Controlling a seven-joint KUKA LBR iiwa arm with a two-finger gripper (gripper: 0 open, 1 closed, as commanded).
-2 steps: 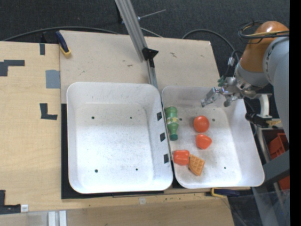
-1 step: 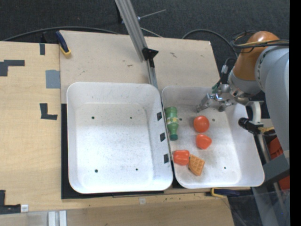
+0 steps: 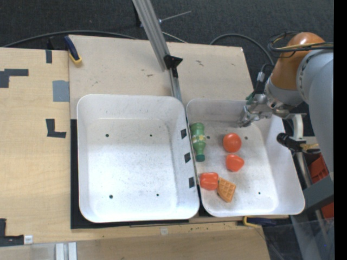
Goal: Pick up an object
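On the bench, the tool hovers right of centre, grip state unclear; approach step. Next: descend onto the red ball.

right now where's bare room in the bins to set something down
The left bin floor is open wall to wall. In the right bin, room lies near the right wall. Crowded: green bottle, two red fruits, waffle; gripper over the top.
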